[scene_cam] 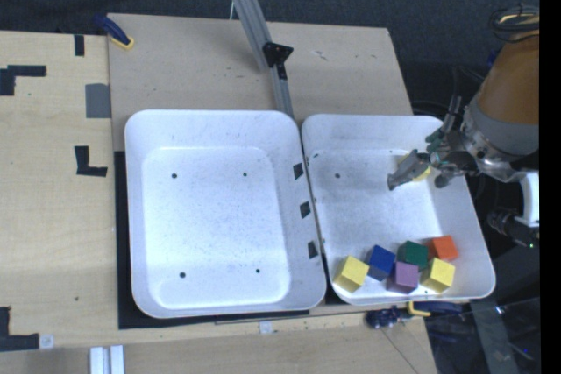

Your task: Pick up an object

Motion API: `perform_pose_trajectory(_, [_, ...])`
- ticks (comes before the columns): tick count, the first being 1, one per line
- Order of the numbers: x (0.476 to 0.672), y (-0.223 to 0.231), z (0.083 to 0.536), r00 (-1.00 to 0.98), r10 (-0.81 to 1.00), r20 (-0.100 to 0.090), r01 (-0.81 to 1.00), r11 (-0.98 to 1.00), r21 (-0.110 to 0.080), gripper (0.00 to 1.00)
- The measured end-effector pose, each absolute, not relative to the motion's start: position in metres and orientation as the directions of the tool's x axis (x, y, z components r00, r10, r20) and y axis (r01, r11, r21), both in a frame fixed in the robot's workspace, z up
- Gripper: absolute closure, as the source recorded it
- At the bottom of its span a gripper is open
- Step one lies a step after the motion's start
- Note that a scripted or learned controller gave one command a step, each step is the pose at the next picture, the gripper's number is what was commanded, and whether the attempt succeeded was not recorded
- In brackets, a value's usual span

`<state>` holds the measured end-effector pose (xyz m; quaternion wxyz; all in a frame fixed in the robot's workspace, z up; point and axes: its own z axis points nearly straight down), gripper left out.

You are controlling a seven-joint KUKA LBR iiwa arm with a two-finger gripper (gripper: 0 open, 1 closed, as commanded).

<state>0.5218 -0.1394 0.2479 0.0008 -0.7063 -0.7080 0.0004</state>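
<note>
Robot lab, bench [219,57], white bins [140,136]

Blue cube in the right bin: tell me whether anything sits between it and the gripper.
Nothing visible does. The gripper hangs over bare floor of the right white bin, and the small blue cube lies at the near wall, flanked by a yellow cube and a purple cube.

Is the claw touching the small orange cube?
Apart. The camera view shows bare white bin floor between the claw and the small orange cube.
</note>
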Motion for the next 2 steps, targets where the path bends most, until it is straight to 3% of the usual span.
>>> perform_pose_trajectory(1, [0.522,-0.140,0.248,-0.002,1.000,0.000,1.000,0.002,-0.001,0.00])
perform_pose_trajectory(2, [0.530,-0.135,0.191,-0.002,1.000,0.001,1.000,0.002,-0.007,0.00])
